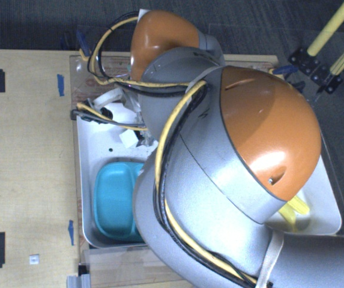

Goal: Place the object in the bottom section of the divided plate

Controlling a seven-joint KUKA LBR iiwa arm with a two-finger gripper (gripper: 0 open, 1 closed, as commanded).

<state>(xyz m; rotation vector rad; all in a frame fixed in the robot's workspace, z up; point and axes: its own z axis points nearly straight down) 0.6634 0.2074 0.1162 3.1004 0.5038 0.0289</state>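
Observation:
A light blue plate (115,200) lies in the near part of the left white bin (86,161); the arm covers its right side, so its dividers are hidden. My gripper (123,122) hangs over the far end of that bin, behind the plate, wrapped in yellow cables and largely hidden by the wrist. I cannot make out anything held in it. A yellow object (294,211) peeks out from under the arm in the right bin.
The big grey and orange arm (238,161) covers most of both bins. The right bin's rim (335,212) shows at the right. A pale wooden bench top (27,161) with black markings lies to the left.

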